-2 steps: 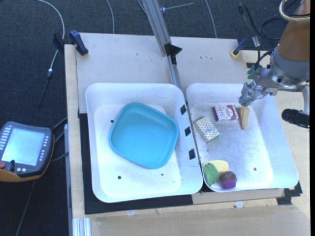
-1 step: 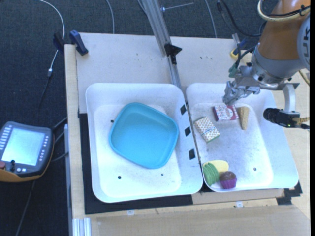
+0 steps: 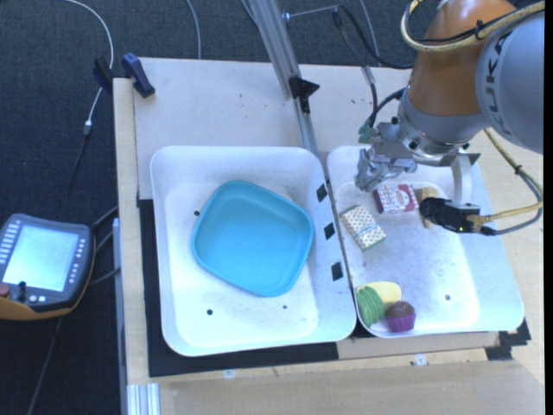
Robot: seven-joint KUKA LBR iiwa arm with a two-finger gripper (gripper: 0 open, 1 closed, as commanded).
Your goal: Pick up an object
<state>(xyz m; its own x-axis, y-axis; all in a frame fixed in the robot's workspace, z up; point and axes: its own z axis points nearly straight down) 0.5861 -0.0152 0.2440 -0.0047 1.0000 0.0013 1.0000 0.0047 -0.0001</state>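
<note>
Surface: two white bins | red-and-white packet lies in right bin, just beside patterned box | gripper is poised at its left (finger state cannot be told) | risk: box could be nudged, packet missed.

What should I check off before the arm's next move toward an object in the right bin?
1. Gripper over the right bin, near its far left corner: ok.
2. Something held: cannot tell.
3. Nearest target, the red and white packet, lying free beside the gripper: ok.
4. Patterned box apart from the packet: ok.
5. Toy foods crowded against the near rim, awkward to grasp: not ok.
6. Blue plate in the left bin, out of the way: ok.
</note>
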